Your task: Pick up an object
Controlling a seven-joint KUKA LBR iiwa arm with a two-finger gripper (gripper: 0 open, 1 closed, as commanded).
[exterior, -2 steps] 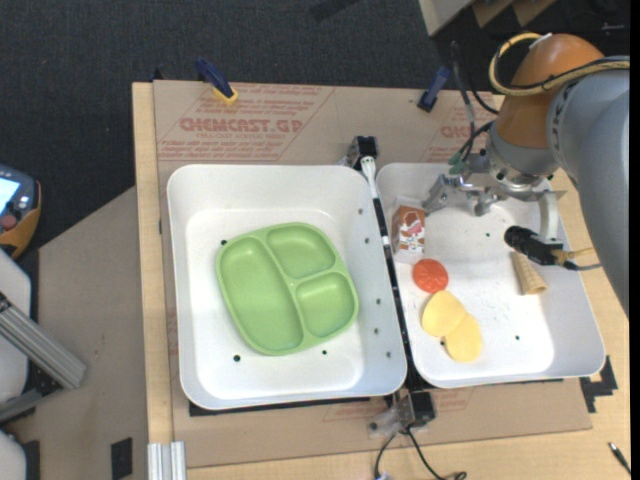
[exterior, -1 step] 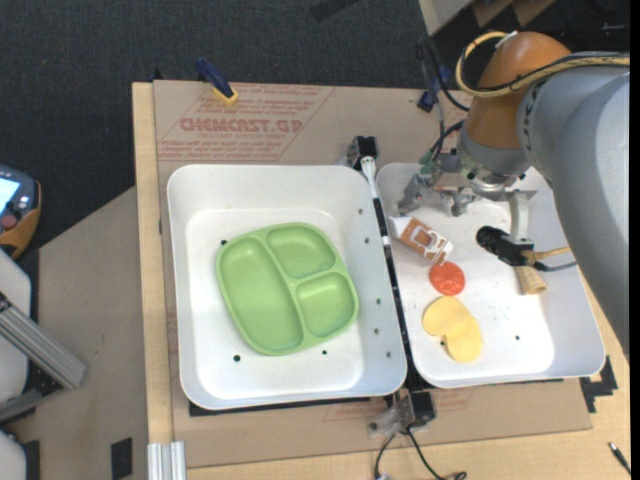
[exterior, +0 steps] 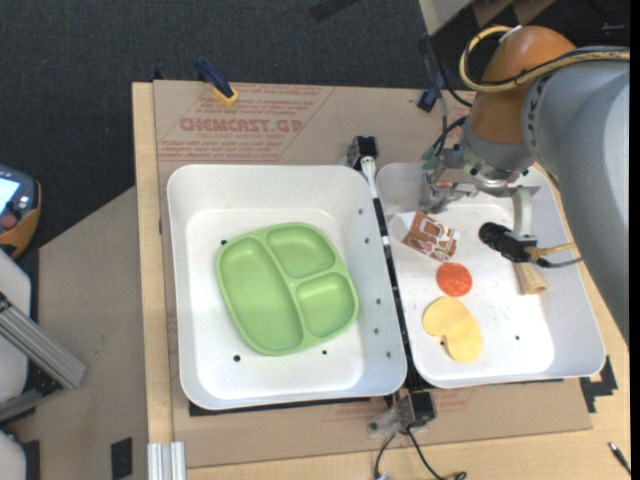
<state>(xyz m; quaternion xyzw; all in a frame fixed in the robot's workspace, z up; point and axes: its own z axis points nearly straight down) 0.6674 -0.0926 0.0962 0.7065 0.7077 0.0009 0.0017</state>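
Gripper (exterior: 440, 196): low over the far end of the right bin (exterior: 560, 338), just above the far edge of the packet. Spread or pressed together cannot be told from this angle, and nothing seen held.

Yellow pieces (exterior: 453, 329): nearest of the lot. Two pale rounded lobes lying flat, touching each other, toward the front of the right bin.

Red round thing (exterior: 455, 279): just beyond the yellow pieces, close to them but seemingly apart.

Packet (exterior: 431, 236): brown and white, lying tilted beyond the red round thing, near the wall shared with the left bin (exterior: 180, 268). Likeliest target of the pick, being right under the gripper.

Green tray (exterior: 287, 288): three compartments, alone in the left bin, well apart from the gripper.

Surface (exterior: 250, 118): brown cardboard with red print, showing beyond both bins.

Step in hand: probably coming down or closing on the packet — judged from position alone.

Risk, off-centre hold: gripper over the packet's far edge rather than its middle. If caught there, likely to swing or slip out on the lift.

Risk, thin target: packet low against the bin floor, offering little to bite on — could close on nothing, or press into the floor.

Risk, walls: shared wall and far wall both near. A sideways shove could slide the packet up against one and out of easy reach.

Risk, neighbour: red round thing near the packet's front corner. A nudged packet could set it rolling.
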